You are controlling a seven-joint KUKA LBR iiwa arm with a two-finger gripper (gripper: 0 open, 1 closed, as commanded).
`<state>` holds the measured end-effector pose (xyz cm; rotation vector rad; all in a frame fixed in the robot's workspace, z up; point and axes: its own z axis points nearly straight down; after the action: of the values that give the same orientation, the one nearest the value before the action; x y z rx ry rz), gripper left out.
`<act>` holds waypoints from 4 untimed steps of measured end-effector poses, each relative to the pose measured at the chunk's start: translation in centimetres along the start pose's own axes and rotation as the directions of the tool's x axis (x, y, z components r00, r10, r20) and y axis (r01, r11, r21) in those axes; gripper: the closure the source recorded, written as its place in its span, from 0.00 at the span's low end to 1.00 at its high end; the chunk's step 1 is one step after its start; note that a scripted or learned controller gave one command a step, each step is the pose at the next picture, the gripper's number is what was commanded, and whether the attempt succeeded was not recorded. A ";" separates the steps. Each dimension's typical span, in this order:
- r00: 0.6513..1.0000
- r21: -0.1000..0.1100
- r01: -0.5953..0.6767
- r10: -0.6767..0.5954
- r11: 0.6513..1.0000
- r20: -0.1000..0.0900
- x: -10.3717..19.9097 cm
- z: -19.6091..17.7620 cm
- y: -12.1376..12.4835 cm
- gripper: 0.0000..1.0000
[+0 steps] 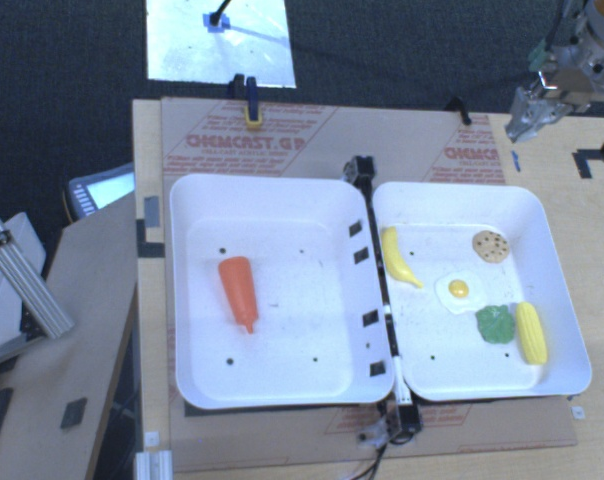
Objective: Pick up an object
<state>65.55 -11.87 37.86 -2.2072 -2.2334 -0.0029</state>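
Two shallow white bins are seen side by side on the desk [152, 388], set on a brown sheet [312, 133] printed with red lettering. The left bin [187, 368] holds one orange carrot [239, 290], lying roughly lengthwise near the bin's middle-left, well apart from the walls. The right bin [567, 363] holds five items: a yellow banana [396, 258] just beside the dividing wall, a cookie [490, 245] near the far right, a fried egg [459, 291] in the middle, a green leafy piece [496, 324] touching or just beside the egg's near-right edge, and a yellow corn cob [531, 332] just beside the green piece, near the right wall. Black clips [370, 318] are seen along the seam between the bins.

The end effector [530, 118] is seen at the upper right, raised above the desk's far corner, outside both bins and well apart from every item. Nothing is seen between its fingers; whether it is released or clenched cannot be told.

Dark carpet is seen beyond the desk, with a pale square sheet [220, 28] on it. A clamp [250, 98] with yellow and dark parts is fixed at the sheet's far edge. A metal rail [22, 278] and a small screen [100, 190] are seen at the left.
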 end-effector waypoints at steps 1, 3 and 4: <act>1.000 -0.005 0.002 -0.002 1.000 0.000 8.3 -2.1 1.5 1.00; 1.000 -0.006 0.001 -0.001 1.000 -0.001 24.1 -0.6 1.6 1.00; 1.000 0.001 -0.003 0.003 1.000 0.001 30.0 3.6 1.6 1.00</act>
<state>66.79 18.19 34.35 -2.2101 -2.2307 -0.0010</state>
